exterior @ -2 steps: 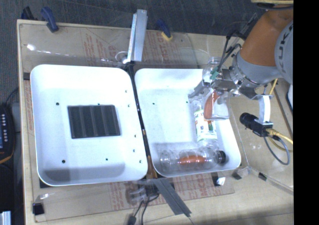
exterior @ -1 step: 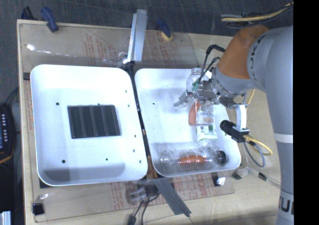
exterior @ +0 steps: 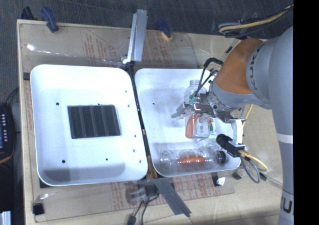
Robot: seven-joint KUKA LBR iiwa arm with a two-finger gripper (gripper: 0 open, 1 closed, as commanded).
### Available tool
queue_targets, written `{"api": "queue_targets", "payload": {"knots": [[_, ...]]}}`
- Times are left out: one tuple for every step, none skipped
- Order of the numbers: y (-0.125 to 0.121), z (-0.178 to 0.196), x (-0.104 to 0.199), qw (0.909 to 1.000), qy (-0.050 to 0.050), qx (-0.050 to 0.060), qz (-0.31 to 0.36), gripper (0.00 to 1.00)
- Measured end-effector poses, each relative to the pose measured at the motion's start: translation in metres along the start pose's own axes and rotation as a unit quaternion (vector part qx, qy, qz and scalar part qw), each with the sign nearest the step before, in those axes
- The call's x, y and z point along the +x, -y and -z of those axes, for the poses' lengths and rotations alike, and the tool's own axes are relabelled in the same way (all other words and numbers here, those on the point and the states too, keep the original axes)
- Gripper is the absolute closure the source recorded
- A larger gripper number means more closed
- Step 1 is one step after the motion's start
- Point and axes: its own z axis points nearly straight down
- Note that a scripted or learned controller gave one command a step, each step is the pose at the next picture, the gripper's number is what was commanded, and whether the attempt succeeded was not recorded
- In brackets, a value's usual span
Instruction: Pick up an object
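Two white bins sit side by side — the gripper point(exterior: 192, 112) hangs low in the right bin point(exterior: 154, 119), over an upright clear bottle point(exterior: 196, 119). A second clear bottle point(exterior: 192, 159) lies along the near wall.

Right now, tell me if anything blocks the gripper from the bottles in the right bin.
Nothing visible does. The gripper sits directly over the upright clear bottle in the right bin. A second clear bottle lies on its side along the bin's near wall, apart from it.
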Motion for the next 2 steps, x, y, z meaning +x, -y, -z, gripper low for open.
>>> {"api": "queue_targets", "payload": {"knots": [[0.018, -0.0494, 0.0706, 0.9997, 0.0, -0.001, 0.025, 0.0], [0.0189, -0.0407, 0.0699, 0.9996, 0.0, 0.001, 0.027, 1.0]]}}
